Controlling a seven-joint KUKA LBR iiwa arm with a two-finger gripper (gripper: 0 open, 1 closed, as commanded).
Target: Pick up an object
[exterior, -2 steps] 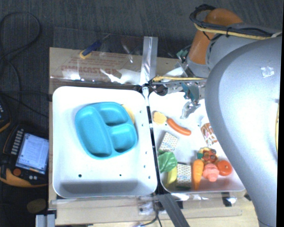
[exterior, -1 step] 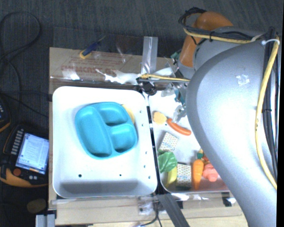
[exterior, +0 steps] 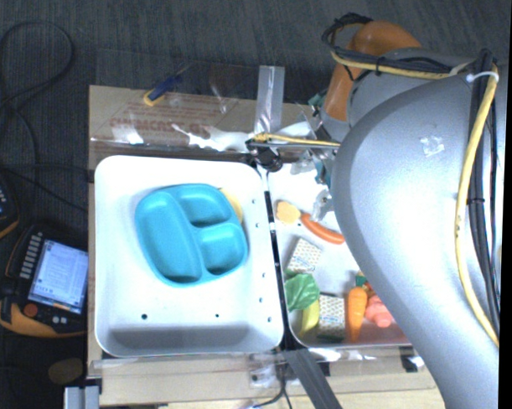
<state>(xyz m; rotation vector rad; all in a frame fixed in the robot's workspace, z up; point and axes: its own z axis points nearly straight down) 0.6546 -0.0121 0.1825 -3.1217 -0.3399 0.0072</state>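
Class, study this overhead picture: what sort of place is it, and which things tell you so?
Probably a robotics lab bench for pick-up trials: a grey robot arm leans over two white bins, toy food such as a carrot fills one, and a handheld control pendant lies on the floor.

You had the divided tray (exterior: 190, 232) lying in the left bin (exterior: 118, 320). To the right of that tray, in the right bin (exterior: 294, 188), lay the small toys: a sausage (exterior: 322, 229), a carrot (exterior: 355, 312), a leaf (exterior: 300, 289). The arm (exterior: 407, 213) covered that bin's right part.
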